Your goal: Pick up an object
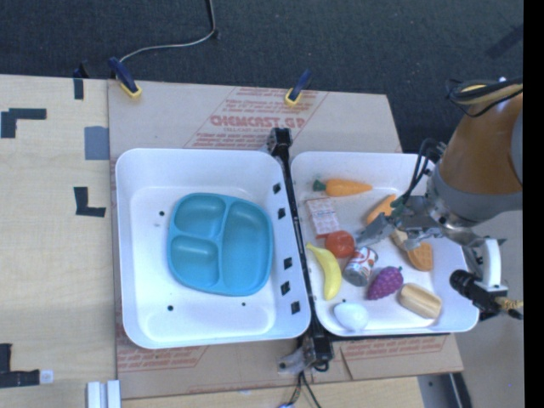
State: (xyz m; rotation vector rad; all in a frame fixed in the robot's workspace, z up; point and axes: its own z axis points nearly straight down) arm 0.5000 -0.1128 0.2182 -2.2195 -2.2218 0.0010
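two white bins (136,228) on cardboard sheet (246,117), wooden bench (42,228), dark carpet (340,24)

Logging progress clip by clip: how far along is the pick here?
Done: the gripper is down in the right bin, among the toy food beside the tomato and can. In hand: nothing visibly between its fingers. Left: the grasp and lift; banana, grapes and carrot all lie on the bin floor.

dark carpet floor (357,24) — light wooden bench (42,253), cardboard sheet (195,117) on top
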